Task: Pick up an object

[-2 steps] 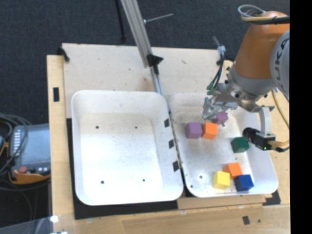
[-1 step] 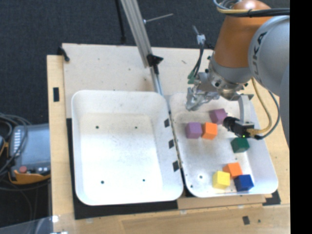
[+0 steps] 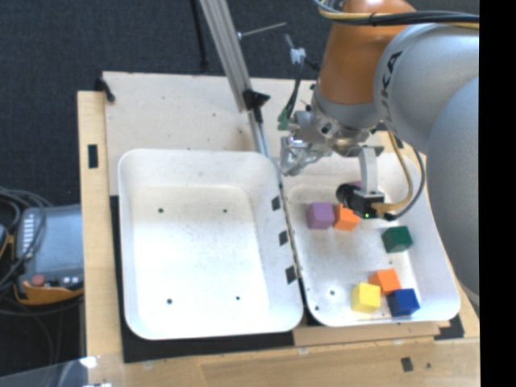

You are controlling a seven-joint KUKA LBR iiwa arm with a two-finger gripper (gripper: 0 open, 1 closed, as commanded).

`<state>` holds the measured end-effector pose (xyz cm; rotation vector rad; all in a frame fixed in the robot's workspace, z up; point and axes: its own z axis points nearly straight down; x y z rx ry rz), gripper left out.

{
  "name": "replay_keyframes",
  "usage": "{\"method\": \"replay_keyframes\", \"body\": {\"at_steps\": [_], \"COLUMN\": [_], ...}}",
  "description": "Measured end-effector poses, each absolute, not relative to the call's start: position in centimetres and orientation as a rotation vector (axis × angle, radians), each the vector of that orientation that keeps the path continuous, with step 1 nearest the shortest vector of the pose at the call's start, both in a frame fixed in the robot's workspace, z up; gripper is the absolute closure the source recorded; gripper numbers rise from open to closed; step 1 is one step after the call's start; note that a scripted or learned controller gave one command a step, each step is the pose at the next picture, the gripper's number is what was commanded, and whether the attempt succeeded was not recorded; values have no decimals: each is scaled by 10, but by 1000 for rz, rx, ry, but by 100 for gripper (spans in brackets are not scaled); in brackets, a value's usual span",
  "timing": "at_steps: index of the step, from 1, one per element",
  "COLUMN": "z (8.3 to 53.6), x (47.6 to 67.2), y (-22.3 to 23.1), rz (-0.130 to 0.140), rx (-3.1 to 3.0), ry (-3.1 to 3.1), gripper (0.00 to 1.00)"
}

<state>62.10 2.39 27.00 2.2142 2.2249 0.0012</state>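
Metal gripper [image 3: 295,155] hangs over the far left corner of the right bin [image 3: 326,268], just beside the rim shared with the left bin [image 3: 201,240]. Whether it is open or closed cannot be told. Right bin contents: purple block [image 3: 321,214] touching the far orange block [image 3: 347,219]; green block [image 3: 396,238] apart, towards the right wall; near orange block [image 3: 388,280], yellow block [image 3: 366,297] and blue block [image 3: 404,301] clustered at the near edge. Grey arm [image 3: 435,71] enters from the right, orange band [image 3: 363,47] above the wrist, pointing down.
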Motion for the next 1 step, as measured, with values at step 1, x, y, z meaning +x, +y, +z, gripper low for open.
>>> {"method": "replay_keyframes", "body": {"at_steps": [1], "z": [261], "x": [647], "y": [71], "rz": [2], "rx": [2214], "ry": [2225], "gripper": [100]}}
